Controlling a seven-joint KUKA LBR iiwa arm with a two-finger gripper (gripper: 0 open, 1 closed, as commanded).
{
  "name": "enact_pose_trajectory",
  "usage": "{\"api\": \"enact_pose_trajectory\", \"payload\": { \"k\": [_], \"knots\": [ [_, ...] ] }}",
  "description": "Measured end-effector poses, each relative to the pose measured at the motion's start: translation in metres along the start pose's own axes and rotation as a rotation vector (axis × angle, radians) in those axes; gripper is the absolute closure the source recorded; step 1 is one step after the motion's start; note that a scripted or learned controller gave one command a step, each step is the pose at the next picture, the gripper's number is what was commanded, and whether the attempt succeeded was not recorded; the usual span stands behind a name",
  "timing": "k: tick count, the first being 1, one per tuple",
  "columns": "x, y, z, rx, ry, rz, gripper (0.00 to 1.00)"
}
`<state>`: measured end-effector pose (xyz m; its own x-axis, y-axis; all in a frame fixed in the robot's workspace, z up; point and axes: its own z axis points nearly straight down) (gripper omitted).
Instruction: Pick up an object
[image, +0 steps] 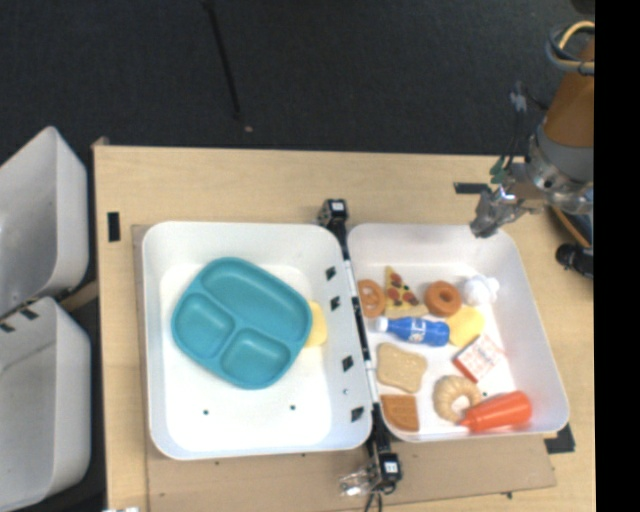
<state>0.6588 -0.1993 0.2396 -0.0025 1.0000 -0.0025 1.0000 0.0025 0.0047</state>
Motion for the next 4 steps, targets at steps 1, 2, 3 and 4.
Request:
{"api": "enact_pose_trajectory", "payload": {
  "k": [1, 2, 3, 4],
  "knots": [
    [-0.001, 0.001, -0.001, 0.004, 0.0, -0.002, 1.0],
    [0.048, -0.02, 0.003, 0.007, 0.002, -0.001, 1.0],
    [0.099, -0.046, 0.001, 0.006, 0.004, -0.003, 1.0],
    [0.135, -0.089, -0.009, 0.008, 0.004, -0.002, 1.0]
  ]
}}
